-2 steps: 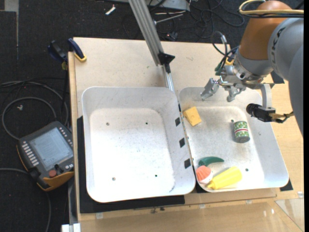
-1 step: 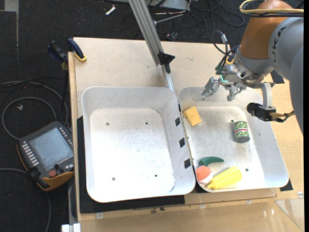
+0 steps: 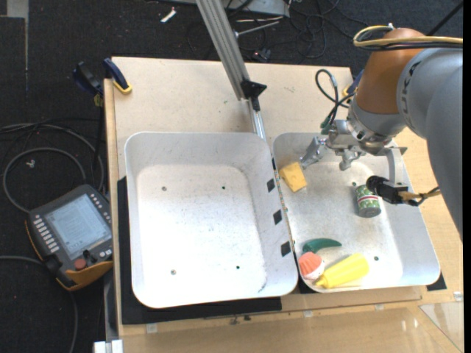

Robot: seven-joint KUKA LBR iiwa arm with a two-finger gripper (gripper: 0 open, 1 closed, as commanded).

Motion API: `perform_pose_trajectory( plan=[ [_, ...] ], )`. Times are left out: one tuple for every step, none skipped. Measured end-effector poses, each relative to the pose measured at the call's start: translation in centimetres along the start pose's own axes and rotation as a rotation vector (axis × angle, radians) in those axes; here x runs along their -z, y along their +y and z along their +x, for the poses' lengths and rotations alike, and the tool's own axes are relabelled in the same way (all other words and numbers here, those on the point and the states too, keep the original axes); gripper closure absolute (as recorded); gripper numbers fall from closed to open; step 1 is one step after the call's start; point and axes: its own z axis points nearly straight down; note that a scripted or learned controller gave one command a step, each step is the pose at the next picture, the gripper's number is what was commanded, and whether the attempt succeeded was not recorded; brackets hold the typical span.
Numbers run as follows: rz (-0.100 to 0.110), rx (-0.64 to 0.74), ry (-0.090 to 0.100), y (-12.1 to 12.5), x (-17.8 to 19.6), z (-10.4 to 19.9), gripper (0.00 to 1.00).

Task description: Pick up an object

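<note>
My gripper (image 3: 324,160) hangs over the far part of the right bin (image 3: 409,235), open, with nothing between its fingers. One fingertip (image 3: 305,159) is just above and to the right of a yellow block (image 3: 294,176) that lies by the bin's left wall. A green can (image 3: 366,201) lies to the right of the gripper, next to the arm's black cable. At the bin's near edge lie a yellow corn-like piece (image 3: 343,271), an orange-red vegetable (image 3: 310,263) and a green leaf-shaped piece (image 3: 321,245).
The left bin (image 3: 140,197) stands beside the right one, sharing a ridge with black markers (image 3: 277,215). A slanted metal rail (image 3: 224,39) crosses the bench's far side. A teach pendant (image 3: 70,230) lies off the bench to the left.
</note>
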Motion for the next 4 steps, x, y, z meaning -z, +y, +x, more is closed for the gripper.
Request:
perform_pose_trajectory(
  plan=[
    [-0.006,0.000,-0.001,0.1,-4.5,-0.1,0.00],
    [-0.013,0.000,-0.003,0.3,-3.1,-0.2,1.00],
    [-0.011,0.001,-0.001,0.6,2.7,-1.1,1.00],
    [-0.012,0.005,-0.001,0.1,7.6,-0.3,1.00]
  ],
)
